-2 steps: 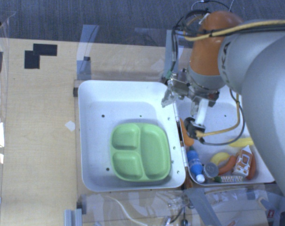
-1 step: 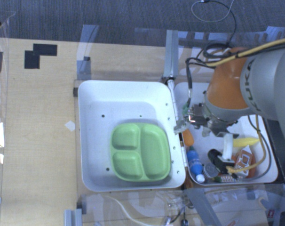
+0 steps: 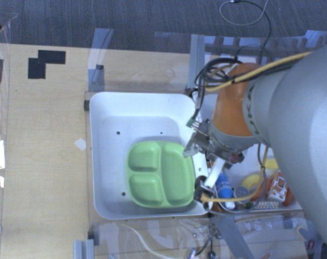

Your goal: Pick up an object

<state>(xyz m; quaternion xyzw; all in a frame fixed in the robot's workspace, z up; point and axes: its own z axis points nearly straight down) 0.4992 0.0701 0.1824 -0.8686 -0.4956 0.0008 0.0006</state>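
A light green plate with three compartments (image 3: 158,172) lies flat in the left white bin (image 3: 107,144), toward its front right. My gripper (image 3: 191,145) hangs low over the divide between the two bins, right at the plate's upper right rim. I see nothing carried by it. The grey arm with its orange band (image 3: 231,112) comes in from the right and hides most of the right bin.
Below the wrist, the right bin shows a blue bottle (image 3: 224,188), a yellow object (image 3: 252,180) and a red-and-white packet (image 3: 277,188) crowded together. The left bin's floor is bare white to the left of and behind the plate. Pale wooden bench (image 3: 39,144) extends left.
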